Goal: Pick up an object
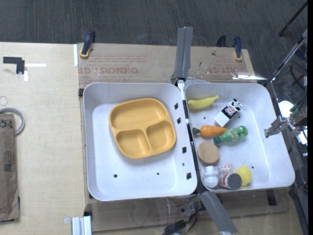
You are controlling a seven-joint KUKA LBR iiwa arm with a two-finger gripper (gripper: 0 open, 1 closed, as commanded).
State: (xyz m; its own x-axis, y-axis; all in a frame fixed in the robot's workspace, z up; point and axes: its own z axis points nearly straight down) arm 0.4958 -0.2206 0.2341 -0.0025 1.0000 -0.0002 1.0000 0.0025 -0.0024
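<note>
left bin (98,146) holding a yellow divided plate (142,127); right bin (264,146) with banana (202,102), carrot (213,130), green bottle (231,135); gripper state undeterminable.

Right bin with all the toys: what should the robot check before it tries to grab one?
1. Toys in the right bin: ok; banana, carrot, green bottle and others lie there.
2. An easy target: ok; the banana lies apart near the top.
3. Crowding: not ok at the bottom corner; the jar, cup and yellow ball are packed together.
4. Carrot and bottle: not ok; they touch.
5. Left bin: ok; a yellow divided plate sits in it.
6. Gripper ready: cannot tell.
</note>
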